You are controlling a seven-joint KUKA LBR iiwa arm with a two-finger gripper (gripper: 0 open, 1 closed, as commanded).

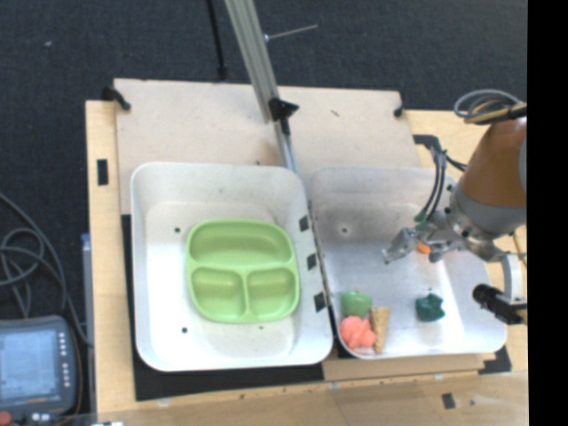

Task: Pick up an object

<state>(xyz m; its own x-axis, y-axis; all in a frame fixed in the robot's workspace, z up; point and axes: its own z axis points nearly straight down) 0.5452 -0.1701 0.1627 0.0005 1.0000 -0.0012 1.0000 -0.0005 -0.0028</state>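
Now the gripper (401, 246) hovers mid-right over the right bin (355, 204), and I cannot tell how its fingers stand. Below it lie a dark green object (430, 308), a pink piece (357, 331), a cone (381, 325) and a light green piece (356, 303).

The arm (497, 180) wore a rounded orange band above a grey wrist section. Dark cables looped beside it, one pale loop near the top. Its metal pincer (401, 245) was grey, with a small orange spot behind it.
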